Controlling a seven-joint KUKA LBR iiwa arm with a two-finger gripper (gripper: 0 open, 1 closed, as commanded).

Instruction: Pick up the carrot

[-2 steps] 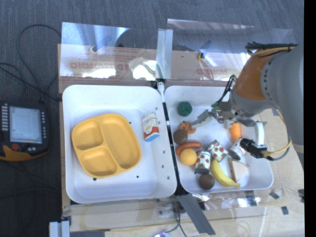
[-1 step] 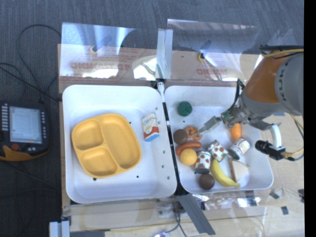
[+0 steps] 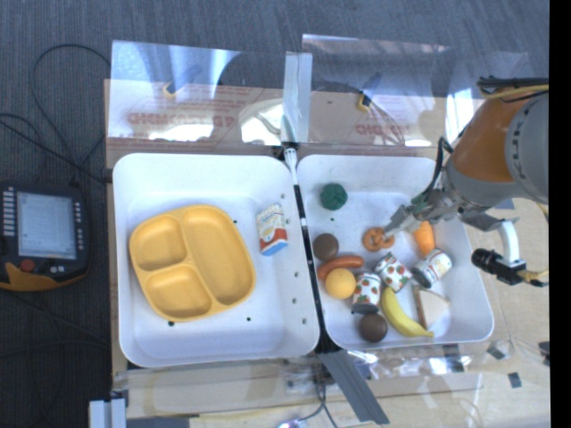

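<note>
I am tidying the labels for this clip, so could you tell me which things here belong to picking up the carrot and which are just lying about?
Job in hand:
carrot
gripper
right bin

Lying about:
yellow divided plate
small carton
green ball
banana
lemon
pendant

Grey arm with orange band entering from the right, wrist angled down and leftward, end effector (image 3: 399, 222) low at its far tip (finger spacing too small to judge)
</note>
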